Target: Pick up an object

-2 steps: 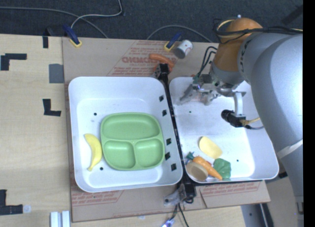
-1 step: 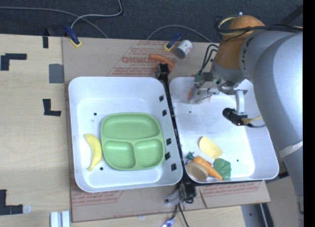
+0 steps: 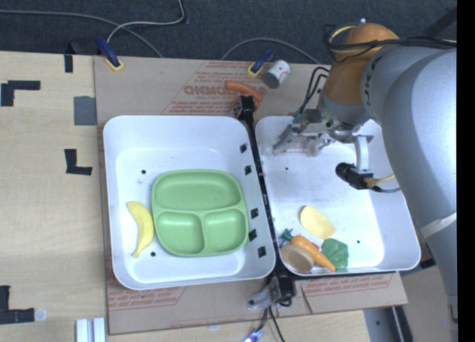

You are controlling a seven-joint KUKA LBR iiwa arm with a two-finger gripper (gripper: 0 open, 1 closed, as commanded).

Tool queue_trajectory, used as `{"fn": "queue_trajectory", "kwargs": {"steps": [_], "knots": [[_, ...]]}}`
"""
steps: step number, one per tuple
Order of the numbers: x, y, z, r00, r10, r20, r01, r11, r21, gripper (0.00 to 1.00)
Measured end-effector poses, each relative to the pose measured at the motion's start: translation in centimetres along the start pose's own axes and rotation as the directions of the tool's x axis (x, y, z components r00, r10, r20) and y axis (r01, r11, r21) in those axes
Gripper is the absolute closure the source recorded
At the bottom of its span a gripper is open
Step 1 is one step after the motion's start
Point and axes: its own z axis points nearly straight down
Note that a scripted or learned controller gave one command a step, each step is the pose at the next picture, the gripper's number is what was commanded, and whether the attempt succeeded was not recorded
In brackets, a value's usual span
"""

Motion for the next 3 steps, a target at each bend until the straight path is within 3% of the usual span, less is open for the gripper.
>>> {"fn": "queue_trajectory", "kwargs": {"steps": [1,2,3], "knots": [[0.1,0.0,-1.0,1.0,-0.001,-0.001,0.001,1.0,0.001,1.0],[0.1,0.0,-0.9,1.0,-0.001,0.0,0.001,1.0,0.001,0.0],[-1.1,0.0,1.0,1.0,0.001,-0.001,-0.001,1.0,0.001,0.0]]}}
